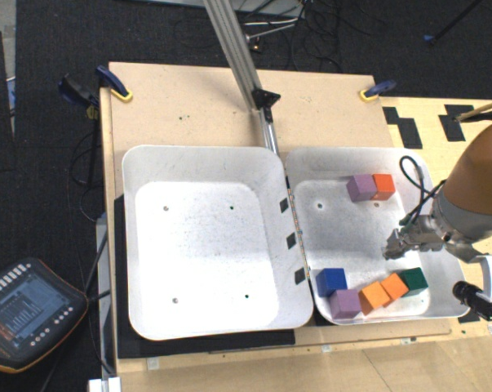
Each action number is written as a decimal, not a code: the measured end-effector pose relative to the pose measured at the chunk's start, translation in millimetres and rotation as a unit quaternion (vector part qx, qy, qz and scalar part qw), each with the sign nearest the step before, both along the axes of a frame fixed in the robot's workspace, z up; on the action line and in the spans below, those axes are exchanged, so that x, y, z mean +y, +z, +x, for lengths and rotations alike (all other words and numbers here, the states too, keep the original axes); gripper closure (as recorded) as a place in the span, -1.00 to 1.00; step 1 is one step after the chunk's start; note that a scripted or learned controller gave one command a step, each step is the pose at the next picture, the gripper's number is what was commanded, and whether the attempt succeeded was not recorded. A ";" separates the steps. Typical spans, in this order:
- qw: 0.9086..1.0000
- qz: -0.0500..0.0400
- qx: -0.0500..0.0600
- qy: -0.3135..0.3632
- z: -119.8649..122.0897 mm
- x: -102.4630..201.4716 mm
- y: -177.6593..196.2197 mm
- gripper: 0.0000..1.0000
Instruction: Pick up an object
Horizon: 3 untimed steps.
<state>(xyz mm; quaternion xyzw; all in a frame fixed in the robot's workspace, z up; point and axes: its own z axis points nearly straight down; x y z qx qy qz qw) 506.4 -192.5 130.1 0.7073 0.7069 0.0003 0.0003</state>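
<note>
Grey arm [466, 219], orange band, black cable loop.

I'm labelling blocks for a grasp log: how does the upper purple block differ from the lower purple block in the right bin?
The upper purple block sits near the bin's far side, touching one orange block; the lower purple block lies by the near rim, between a blue block and another orange one. The lower one looks turned at more of an angle. Both are purple cubes of similar size.

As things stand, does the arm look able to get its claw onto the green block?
Probably yes. The claw hangs over the right bin, close above the green block, with bare floor between; only an orange block crowds one side.
</note>
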 end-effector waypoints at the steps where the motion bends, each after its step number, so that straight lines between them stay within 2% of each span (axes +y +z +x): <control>1: 1.000 -0.002 -0.003 0.001 5.8 -6.8 60.7 1.00; 2: 1.000 -0.002 -0.003 0.002 7.9 -7.2 111.7 1.00; 3: 1.000 0.000 0.000 0.004 7.4 44.4 102.8 1.00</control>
